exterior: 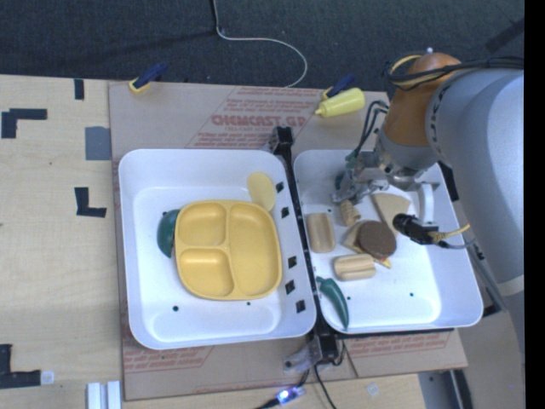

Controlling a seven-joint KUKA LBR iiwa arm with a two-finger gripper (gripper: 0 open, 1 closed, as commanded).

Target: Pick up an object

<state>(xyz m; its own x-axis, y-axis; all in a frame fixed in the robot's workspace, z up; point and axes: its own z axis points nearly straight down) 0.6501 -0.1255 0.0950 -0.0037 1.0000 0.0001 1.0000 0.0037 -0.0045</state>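
Under both white bins lies brown cardboard [255, 122] on a pale wooden bench [51, 254]. Near the right bin's [426, 309] back edge, the gripper [362, 181] hangs over small tan blocks [341, 228]; its grip is hard to make out.

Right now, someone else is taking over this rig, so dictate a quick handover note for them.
Tool: low over the back left of the right bin, close to a small tan piece; whether it is open or shut cannot be made out, and nothing is seen held.
Right bin: tan block, tan cylinder, brown round piece, pale wedge, green piece by the front left wall.
Left bin: yellow divided plate, a green item tucked under its left edge, a pale yellow piece behind it.
Done: no pick confirmed.
Left: grasp and lift one object.
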